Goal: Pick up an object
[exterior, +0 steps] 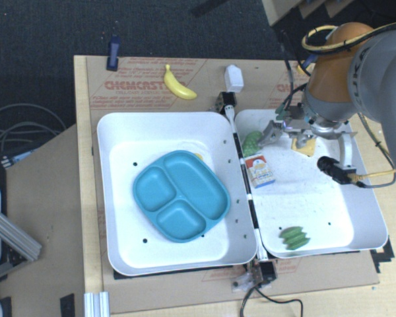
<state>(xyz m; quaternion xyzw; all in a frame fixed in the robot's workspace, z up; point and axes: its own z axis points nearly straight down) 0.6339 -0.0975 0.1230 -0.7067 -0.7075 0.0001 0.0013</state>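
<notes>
Dark carpet round a cardboard-topped bench (152,88) w/ 2 white bins. Left bin (115,177): 1 blue divided tray (179,194) at centre. Right bin (363,210): 1 small carton (259,172) at 9 o'clock, 1 green pod (294,237) at 6, 1 green item (251,142) at 10, 1 yellow piece (306,146) at 12. 1 banana (177,84) on cardboard. Gripper (302,128) at right bin's 12; can't tell its spread.

Small carton (259,171) flat in right bin (356,233)

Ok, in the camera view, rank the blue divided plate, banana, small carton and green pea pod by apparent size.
1. Blue divided plate
2. Banana, small carton and green pea pod: all look alike in size, too close to rank.
</notes>
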